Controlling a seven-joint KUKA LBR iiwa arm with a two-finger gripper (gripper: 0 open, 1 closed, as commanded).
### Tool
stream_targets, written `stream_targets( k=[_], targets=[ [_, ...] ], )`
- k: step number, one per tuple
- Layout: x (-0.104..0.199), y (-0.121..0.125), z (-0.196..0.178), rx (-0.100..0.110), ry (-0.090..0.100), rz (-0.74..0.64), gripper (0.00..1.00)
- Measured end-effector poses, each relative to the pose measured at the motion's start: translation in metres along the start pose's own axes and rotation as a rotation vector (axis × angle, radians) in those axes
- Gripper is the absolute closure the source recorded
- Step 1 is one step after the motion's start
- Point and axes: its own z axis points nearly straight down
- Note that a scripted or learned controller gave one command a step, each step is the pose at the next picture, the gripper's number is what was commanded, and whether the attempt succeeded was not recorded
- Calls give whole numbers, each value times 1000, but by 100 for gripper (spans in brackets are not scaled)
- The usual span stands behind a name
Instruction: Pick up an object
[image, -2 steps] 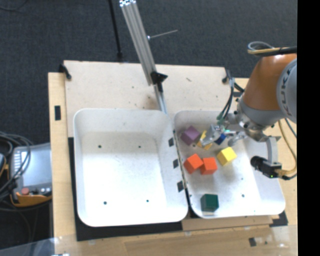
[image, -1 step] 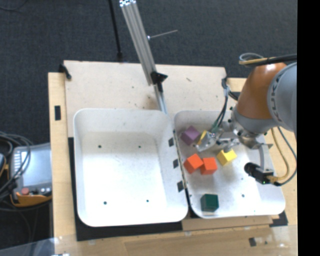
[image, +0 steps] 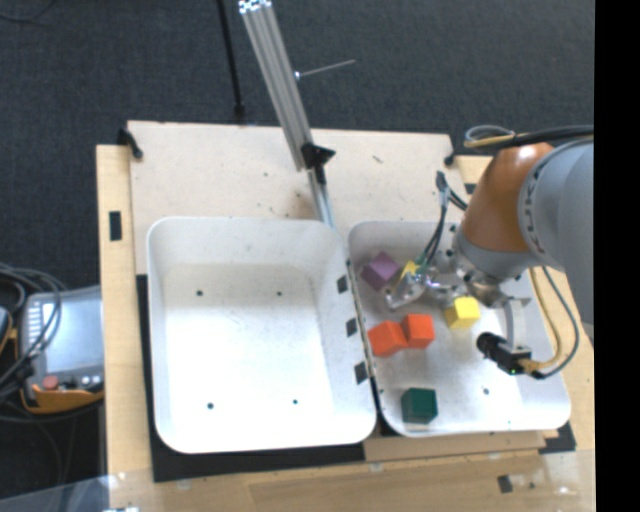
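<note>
Purple block (image: 380, 269) sits corner-on, just beside end effector (image: 405, 293).

Floor: dark grey carpet (image: 120, 60), visible far and left of bench. Bench: pale wooden board top (image: 220, 170), black brackets at far corners. Slanted aluminium profile rail (image: 280, 85) rises from bench's far middle. Left: grey control pendant with screen (image: 60, 340), black cables alongside.
</note>
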Motion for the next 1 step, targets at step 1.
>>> stream_targets(
  k=[1],
  targets=[
    [-1,0,19,14,3,3,0]
  ],
)
